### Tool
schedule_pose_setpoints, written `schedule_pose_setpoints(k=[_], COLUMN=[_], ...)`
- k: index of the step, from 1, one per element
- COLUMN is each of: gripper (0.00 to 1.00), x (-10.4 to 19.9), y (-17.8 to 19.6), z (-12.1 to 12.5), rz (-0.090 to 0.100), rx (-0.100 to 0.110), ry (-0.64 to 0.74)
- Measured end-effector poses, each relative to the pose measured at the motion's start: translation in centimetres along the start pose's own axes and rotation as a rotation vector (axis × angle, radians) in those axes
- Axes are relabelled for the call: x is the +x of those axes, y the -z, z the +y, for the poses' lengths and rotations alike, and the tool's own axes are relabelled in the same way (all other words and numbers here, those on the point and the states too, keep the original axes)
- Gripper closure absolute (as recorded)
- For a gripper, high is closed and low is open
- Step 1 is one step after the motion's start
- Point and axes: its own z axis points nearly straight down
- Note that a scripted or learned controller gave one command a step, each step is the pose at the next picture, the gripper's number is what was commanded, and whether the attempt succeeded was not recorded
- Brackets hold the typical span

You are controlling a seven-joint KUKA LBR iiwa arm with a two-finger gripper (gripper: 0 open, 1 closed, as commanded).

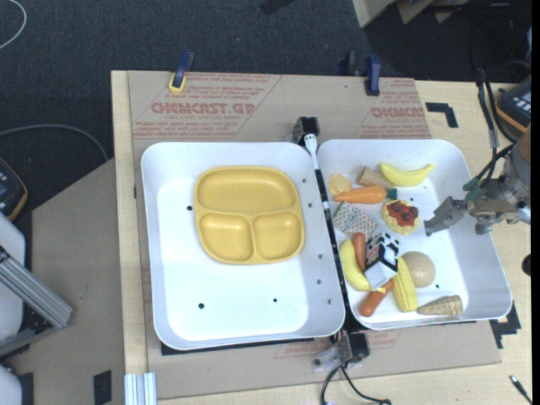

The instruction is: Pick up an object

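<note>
Cardboard [253, 99] covers the bench, and on it lie the two bins. Taking the right bin [485, 264] as landmark: the left bin [169, 251] sits touching its left wall, and a yellow three-compartment plate [249, 212] lies in that left bin, toward its far half.

The arm reaches over the right bin's right wall, and the gripper [439, 219] hangs above the bin's bare floor, right of the heap of toy food. Whether its fingers are parted or closed cannot be told from this slant; nothing is seen between them, so I judge it is carrying nothing.

The candidates for picking all lie in the left and middle part of the right bin. At the far side are a banana [407, 173] and a carrot [361, 196]. Nearer the middle is a small round pizza-like piece [401, 214], the item closest to the gripper. Toward the near wall sit a beige round bun-like piece [418, 268], a corn cob [403, 287] and a cone-like wafer [442, 306].

The step in hand looks like the approach, before any grasp. The next move calls for choosing one piece, probably the pizza-like one or the bun, shifting left over it, and descending squarely so neighbours are not nudged.
</note>
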Motion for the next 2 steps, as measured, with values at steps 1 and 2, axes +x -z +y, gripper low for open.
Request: schedule_pose_setpoints(k=[1,2], gripper=[0.00,0.00], x=[0.0,0.8], y=[0.6,-5.4], z=[0.3,0.6], rz=[-0.003,0.000], rx=[-0.013,-0.005], ry=[0.004,0.004])
